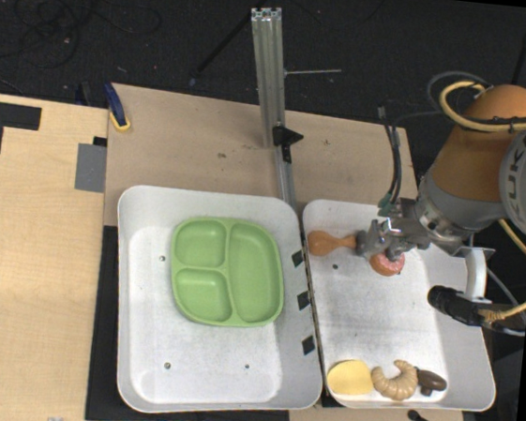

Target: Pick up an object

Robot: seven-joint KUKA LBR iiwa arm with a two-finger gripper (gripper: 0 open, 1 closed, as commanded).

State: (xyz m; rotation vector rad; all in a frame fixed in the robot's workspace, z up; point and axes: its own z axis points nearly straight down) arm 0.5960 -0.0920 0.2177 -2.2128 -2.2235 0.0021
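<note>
Two white bins are sitting side by side on the tabletop (35,226), green plate (228,273) lying in the left one. Right of centre, the gripper (384,245) is hovering over a pink donut (388,263) beside a drumstick (330,244). Can't tell its state. It's risking nudging the donut away, or catching the drumstick instead.

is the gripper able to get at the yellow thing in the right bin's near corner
Probably yes: the gripper is over the same bin, bare floor between. The yellow piece sits against the rim beside a tan curled toy, leaving little room.
</note>
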